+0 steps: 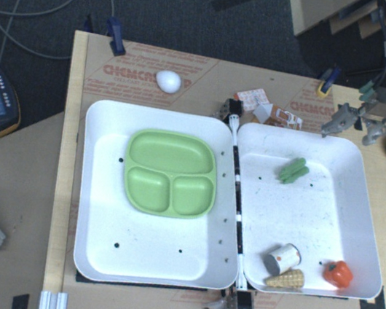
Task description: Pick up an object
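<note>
White plastic, two bins side by side on a cardboard-topped bench. In the camera view the left bin (97,192) holds a green tray (171,174) with three compartments, lying flat toward the bin's upper half. The right bin (331,211) carries the loose pieces: a green pod (293,171) near its upper middle, and along the lower edge a grey can (282,258) tipped on its side, touching a waffle cone (286,279) just below it. An orange-red toy (338,273) sits near the lower right corner, apart from the can. Up at top right the arm's gripper (343,121) hangs beyond the right bin's far rim, above the bench, well apart from every piece; nothing sits between its fingers, and whether they stand wide or narrow I cannot tell. Behind the bins, a white egg (167,80) rests on the cardboard, and crumpled wrappers (264,108) lie by the bins' junction.
</note>
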